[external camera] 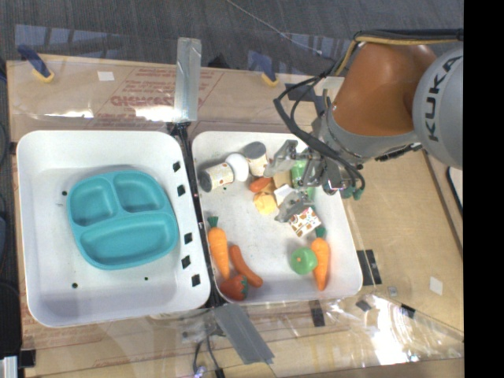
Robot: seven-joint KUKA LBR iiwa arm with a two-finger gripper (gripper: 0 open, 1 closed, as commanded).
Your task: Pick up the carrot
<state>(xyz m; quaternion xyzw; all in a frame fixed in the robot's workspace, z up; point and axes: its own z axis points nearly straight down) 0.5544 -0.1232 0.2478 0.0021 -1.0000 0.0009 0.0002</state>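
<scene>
- My arm (394, 93): grey with an orange band, entering from 3 o'clock, its wrist over the upper part of the right bin (342, 278).
- My gripper (293, 186): hanging over the middle of the right bin amid cables; whether it is open or closed I cannot tell, its tips blending into the clutter below.
- Carrot (320, 261): lying at about 4 o'clock in the right bin, leafy end upward, just beside a green round item (302, 261) on its 9 o'clock side; well apart from my gripper.
- Second carrot (218, 250): along the right bin's 9 o'clock wall, touching a thin orange-red piece (246, 268) and a red item (234, 288) at 7 o'clock.
- Small patterned box (305, 222): just below my gripper, partly covered by it.
- Yellow piece (266, 204) and orange-red piece (261, 185): near the bin centre, shapes hard to make out.
- Cluster at 12 o'clock: white cylinders (236, 166) and a grey one (253, 150), details too small to read.
- Left bin (39, 290): holds a teal divided plate (122, 217).
- Desk (402, 235): tan, covered in clear plastic sheet.
</scene>
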